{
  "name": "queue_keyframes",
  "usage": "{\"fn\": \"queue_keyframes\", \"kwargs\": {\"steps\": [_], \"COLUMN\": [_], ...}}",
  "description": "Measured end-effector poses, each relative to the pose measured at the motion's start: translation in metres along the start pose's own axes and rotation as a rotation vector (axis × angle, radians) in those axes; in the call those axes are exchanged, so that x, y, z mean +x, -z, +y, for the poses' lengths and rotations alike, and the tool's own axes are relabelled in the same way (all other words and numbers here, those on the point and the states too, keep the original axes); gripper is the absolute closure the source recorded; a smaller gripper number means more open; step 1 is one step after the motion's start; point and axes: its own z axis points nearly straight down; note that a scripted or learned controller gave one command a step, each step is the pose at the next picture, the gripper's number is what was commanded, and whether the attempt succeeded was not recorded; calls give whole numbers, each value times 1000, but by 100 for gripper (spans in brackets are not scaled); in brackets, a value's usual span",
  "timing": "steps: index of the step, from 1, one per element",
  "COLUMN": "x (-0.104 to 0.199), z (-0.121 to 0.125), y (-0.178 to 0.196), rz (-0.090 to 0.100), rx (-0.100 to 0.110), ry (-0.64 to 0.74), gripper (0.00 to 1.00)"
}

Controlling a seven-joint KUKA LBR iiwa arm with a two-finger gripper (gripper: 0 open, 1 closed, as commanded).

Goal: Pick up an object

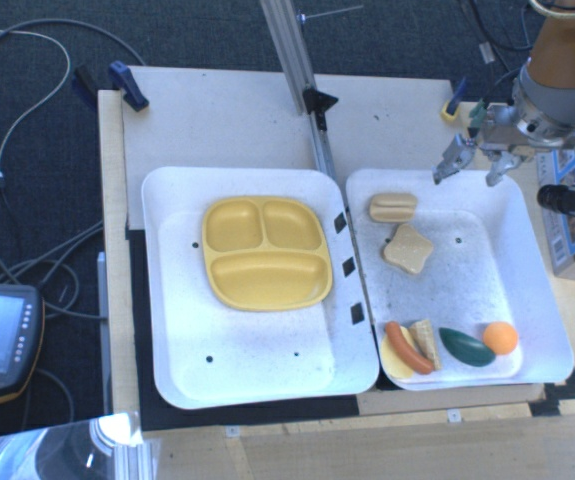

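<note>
Bun (393,207) below-left of gripper (474,169) (apart)

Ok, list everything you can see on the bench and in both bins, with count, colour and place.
Bins: two, white, side by side.
Divided plate: one, yellow, left bin.
Bread roll: one, tan, right bin, far end.
Bread slice: one, beige, just below the roll.
Hot dog: one, red-orange, right bin's near edge.
Green vegetable: one, dark green, beside it.
Orange: one, near right corner.
Tool: one, grey, open, above right bin's far edge.

No text, label, brand, number or sign can be read on anything here.
</note>
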Motion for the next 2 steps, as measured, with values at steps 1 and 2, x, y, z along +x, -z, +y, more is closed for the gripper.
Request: {"fn": "queue_keyframes", "kwargs": {"steps": [1, 2], "x": [0, -5], "z": [0, -3], "y": [0, -62], "rz": [0, 1], "rx": [0, 5], "ry": [0, -2], "gripper": [0, 0]}}
